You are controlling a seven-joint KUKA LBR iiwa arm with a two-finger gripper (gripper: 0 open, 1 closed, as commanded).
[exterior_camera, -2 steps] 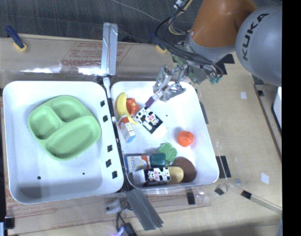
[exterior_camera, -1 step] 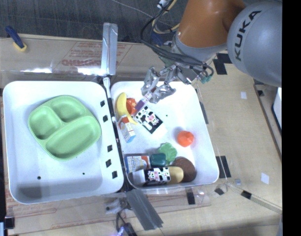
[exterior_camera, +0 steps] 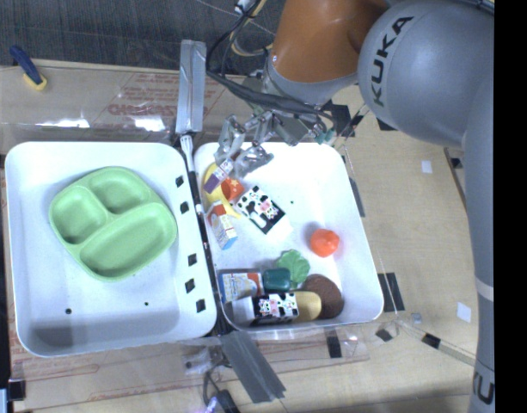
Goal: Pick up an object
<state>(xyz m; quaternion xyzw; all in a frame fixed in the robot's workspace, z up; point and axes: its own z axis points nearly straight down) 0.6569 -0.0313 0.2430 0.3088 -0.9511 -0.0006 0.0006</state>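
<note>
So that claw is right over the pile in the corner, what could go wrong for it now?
Two things, I think. The gripper hangs over a tight cluster: a yellow item, an orange piece and the cow-print box touch or overlap, so it may nudge them or catch two. It is also near the right bin's wall, so a finger could strike the wall and the grab may fail.

This is a robot lab. A grey industrial arm (exterior_camera: 435, 67) marked KUKA, trailing loose cables (exterior_camera: 246, 24), reaches over a plywood worktop (exterior_camera: 401, 188). Two white bins (exterior_camera: 39, 317) are fixed side by side there, one holding toy food, with tape marks (exterior_camera: 392, 292) on the board.
</note>
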